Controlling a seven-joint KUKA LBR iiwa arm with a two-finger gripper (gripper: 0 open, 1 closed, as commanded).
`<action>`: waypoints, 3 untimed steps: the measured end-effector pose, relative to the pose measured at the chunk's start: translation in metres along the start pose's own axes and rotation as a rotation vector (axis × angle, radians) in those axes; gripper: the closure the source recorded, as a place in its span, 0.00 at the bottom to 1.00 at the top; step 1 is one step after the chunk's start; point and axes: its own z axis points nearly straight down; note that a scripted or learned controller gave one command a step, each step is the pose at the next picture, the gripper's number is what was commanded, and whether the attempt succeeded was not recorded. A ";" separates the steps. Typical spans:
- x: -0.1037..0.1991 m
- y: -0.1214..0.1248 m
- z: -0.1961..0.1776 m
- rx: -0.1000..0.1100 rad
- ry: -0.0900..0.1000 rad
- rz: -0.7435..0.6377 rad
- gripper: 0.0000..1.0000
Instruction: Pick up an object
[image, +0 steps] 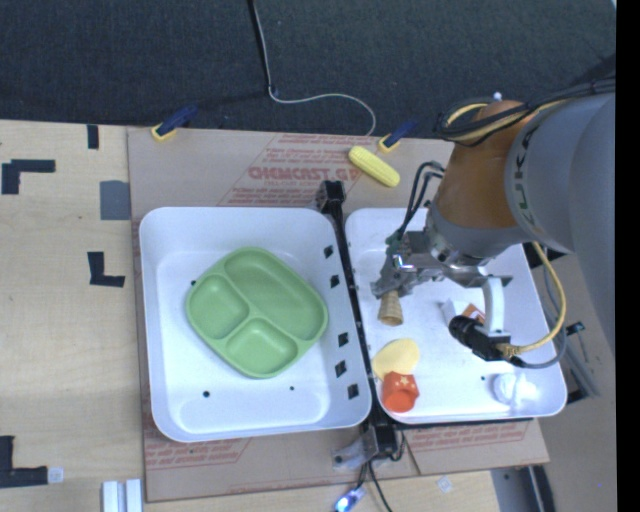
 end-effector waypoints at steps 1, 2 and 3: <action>0.053 0.036 -0.033 -0.008 -0.001 -0.003 1.00; 0.044 0.008 -0.028 -0.001 -0.003 0.003 1.00; 0.065 -0.078 -0.077 0.001 0.000 0.001 1.00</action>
